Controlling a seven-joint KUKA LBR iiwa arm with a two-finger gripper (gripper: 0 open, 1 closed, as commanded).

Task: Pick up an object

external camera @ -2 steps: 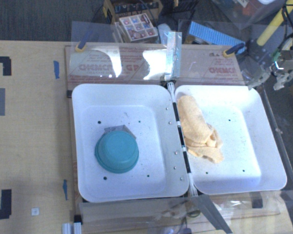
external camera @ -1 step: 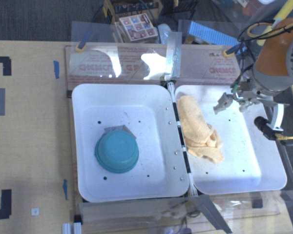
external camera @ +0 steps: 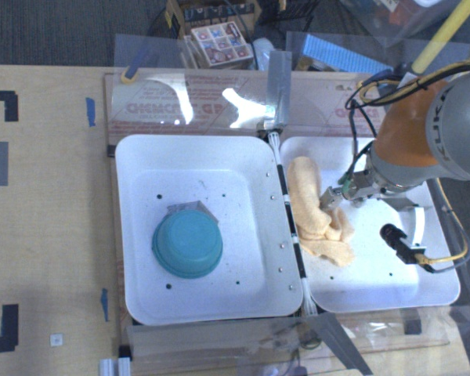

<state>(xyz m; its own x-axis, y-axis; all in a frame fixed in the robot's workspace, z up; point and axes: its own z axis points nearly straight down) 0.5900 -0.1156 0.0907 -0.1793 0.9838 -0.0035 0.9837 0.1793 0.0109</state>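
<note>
Nearest me, a teal bowl (external camera: 188, 244) sits upside down in the left bin (external camera: 133, 163), toward its front-left corner. In the right bin (external camera: 439, 292), a pale yellow cloth (external camera: 307, 202) lies bunched along the left wall, running from mid-bin toward the back. My pincer (external camera: 330, 200) is low at the cloth's right edge, touching it; I cannot tell how its tips stand. Farther back, the orange-banded arm (external camera: 411, 135) crosses the bin's back-right corner.

My arm (external camera: 442, 131): grey casing, orange band (external camera: 403, 135) above wrist, black and yellow cables (external camera: 368, 92) looped alongside, small metal gripper (external camera: 331, 197).
</note>
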